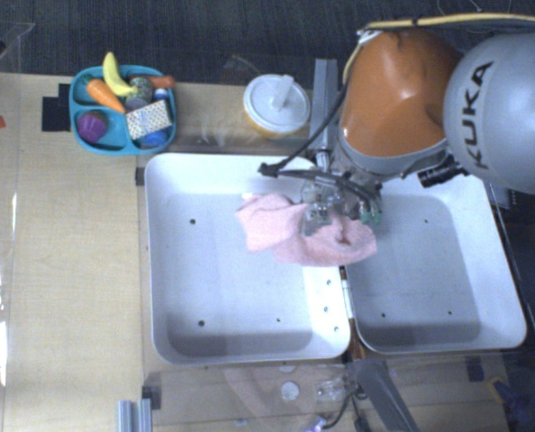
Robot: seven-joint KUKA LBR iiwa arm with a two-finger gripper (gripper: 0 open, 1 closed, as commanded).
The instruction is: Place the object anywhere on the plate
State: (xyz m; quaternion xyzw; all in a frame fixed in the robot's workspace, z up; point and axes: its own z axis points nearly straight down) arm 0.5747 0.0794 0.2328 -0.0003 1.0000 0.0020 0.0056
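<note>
A pink cloth (pixel 290 230) lies crumpled across the wall between the two white bins, partly in the left bin (pixel 204 304) and partly in the right bin (pixel 448 304). My gripper (pixel 329 216) is directly over the cloth's middle and touches its bunched top. The wrist and orange band (pixel 398 79) hide the cloth's far edge. The blue divided plate (pixel 78 115) sits on the bench at the far left, beyond the left bin's back corner. It holds toy food: a banana, a carrot, a purple piece and a patterned block.
A yellow cup with a white lid and straw (pixel 276 104) stands behind the left bin. A metal post (pixel 325 88) rises between the bins at the back. Bare wooden bench (pixel 60 268) stretches to the left of the bins.
</note>
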